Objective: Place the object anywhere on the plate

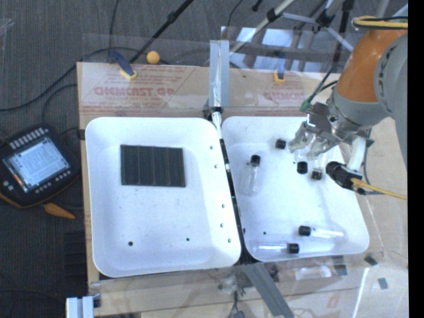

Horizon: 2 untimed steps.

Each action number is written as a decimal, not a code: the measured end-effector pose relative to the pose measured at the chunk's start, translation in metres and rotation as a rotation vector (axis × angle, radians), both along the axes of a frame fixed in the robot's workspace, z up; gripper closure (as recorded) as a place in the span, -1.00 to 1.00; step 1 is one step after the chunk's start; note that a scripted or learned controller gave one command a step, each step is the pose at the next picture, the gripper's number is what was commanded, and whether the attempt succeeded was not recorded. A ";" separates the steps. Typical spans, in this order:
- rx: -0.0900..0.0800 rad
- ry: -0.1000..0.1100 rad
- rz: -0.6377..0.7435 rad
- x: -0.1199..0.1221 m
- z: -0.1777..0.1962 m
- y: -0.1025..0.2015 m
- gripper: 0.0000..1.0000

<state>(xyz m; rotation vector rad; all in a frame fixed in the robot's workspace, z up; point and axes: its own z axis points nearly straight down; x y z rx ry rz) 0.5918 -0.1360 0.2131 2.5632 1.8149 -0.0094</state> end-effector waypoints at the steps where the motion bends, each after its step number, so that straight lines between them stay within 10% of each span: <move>1: 0.004 0.000 0.020 -0.014 0.011 0.107 1.00; 2: 0.004 0.001 0.163 -0.013 -0.031 0.154 1.00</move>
